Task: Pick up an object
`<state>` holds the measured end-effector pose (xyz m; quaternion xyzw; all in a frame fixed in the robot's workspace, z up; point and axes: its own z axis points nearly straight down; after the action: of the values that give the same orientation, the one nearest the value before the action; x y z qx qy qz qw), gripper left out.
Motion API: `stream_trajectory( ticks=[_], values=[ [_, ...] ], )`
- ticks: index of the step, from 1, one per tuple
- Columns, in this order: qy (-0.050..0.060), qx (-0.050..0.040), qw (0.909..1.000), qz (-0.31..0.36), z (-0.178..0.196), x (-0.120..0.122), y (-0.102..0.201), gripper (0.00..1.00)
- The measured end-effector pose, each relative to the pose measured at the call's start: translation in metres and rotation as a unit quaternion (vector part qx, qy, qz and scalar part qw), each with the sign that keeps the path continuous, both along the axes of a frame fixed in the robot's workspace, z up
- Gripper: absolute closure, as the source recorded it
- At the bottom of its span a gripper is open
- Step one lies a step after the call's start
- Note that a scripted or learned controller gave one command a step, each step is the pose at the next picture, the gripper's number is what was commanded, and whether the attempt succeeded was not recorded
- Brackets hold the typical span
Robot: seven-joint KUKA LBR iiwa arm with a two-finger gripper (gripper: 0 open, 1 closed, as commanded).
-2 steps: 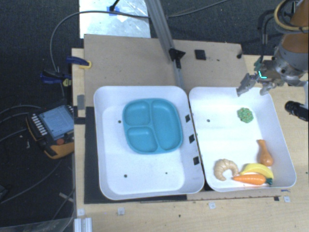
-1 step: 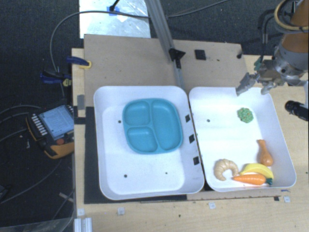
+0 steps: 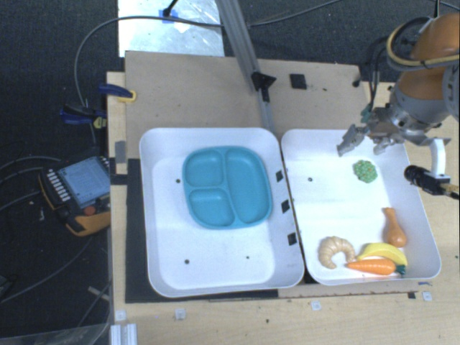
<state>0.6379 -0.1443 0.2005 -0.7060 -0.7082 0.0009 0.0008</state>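
While nothing is grasped yet, the end effector (image 3: 365,139) is hovering spread and unladen near the green broccoli (image 3: 365,171).

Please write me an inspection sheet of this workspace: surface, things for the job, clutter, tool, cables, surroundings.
Surface: brown bench bearing a left bin and a right bin, both white, side by side.
Job's things: in the right bin, green broccoli toward the far side; orange drumstick by the right wall; croissant, banana and carrot together at the near edge.
Clutter: blue divided plate in the left bin.
Tool: tool over the right bin's far edge, beside the broccoli, holding nothing.
Cables: black cables on the floor at left and top.
Surroundings: dark carpet, clamps at the bench's left edge, a handheld controller on the floor.
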Motion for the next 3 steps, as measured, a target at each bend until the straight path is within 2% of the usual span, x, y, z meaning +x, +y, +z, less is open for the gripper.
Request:
stream_trajectory(
  ticks=[2,3],
  values=[
    [0.000,-0.0004,1.0000,-0.001,-0.100,0.004,-0.018,0.00],
    [-0.004,-0.0012,1.0000,-0.001,-0.085,0.006,-0.018,1.00]
  ],
)
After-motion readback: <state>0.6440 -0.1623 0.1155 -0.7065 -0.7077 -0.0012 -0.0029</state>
